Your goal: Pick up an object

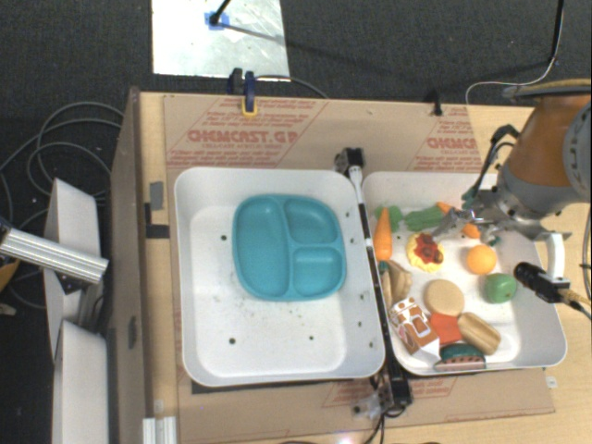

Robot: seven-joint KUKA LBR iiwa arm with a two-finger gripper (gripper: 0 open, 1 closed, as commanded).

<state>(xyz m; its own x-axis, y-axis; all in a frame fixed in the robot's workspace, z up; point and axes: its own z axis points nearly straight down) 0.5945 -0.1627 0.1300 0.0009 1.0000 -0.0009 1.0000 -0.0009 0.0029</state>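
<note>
The right bin (551, 340) holds several toy foods: a carrot (383, 234), a green vegetable (424, 218), a yellow tart with a red topping (426, 252), an orange ball (481, 260), a green ball (499, 288), a tan disc (444, 296), a bread roll (479, 331) and a small printed box (412, 325). My gripper (469, 221) hangs low over the back of this bin, just right of the green vegetable and above the orange ball. A small orange piece (473, 232) shows right at its tip.
The left bin (208, 340) carries a teal divided plate (289, 248). A metal divider (365, 248) runs between the bins. The grey arm with its orange band (546, 155) covers the right bin's back right corner. A black part (541, 282) juts out over the right rim.
</note>
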